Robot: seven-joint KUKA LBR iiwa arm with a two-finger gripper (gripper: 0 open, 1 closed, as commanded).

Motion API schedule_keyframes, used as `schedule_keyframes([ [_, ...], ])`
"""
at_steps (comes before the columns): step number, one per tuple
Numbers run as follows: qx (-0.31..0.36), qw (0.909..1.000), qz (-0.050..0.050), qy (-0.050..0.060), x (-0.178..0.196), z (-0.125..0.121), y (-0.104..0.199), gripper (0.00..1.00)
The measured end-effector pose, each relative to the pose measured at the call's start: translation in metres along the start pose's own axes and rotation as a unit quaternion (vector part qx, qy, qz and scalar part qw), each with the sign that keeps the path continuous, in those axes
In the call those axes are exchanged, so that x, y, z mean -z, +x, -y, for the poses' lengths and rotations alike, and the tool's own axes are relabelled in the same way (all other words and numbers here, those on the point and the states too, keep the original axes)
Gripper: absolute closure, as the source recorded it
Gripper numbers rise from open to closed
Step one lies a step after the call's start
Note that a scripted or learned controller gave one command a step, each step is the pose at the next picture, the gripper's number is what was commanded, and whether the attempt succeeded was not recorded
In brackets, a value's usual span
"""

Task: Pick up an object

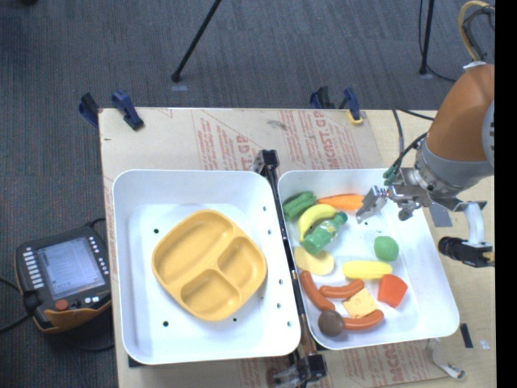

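Observation:
The right bin [428, 297] holds several toy foods: a yellow banana [315, 215], a green bottle [324, 234], a green pickle [299, 203], an orange carrot [343, 201], a green ball [386, 247], a yellow corn piece [366, 269], a red block [393, 290] and a cheese wedge [361, 303]. My gripper [388, 207] hovers over the bin's back part, right of the carrot and above the green ball. It is open with nothing between its fingers.
Red sausages [321, 292] and a brown ball [329, 322] lie at the right bin's front left. A yellow divided plate [210, 263] sits in the left bin [129, 217]. A teach pendant [60, 277] rests left of the bench.

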State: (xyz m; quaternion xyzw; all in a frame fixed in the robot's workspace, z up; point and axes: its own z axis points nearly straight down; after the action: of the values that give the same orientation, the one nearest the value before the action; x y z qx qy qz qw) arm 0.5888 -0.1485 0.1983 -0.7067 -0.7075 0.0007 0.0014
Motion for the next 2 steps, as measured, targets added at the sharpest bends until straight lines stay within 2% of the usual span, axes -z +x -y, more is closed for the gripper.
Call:
schedule_keyframes([
  [1, 0.026, 0.9997, -0.001, 0.003, -0.083, 0.062, 0.069, 0.0],
  [2, 0.243, 0.9701, 0.005, -0.007, -0.106, 0.088, 0.055, 0.0],
])
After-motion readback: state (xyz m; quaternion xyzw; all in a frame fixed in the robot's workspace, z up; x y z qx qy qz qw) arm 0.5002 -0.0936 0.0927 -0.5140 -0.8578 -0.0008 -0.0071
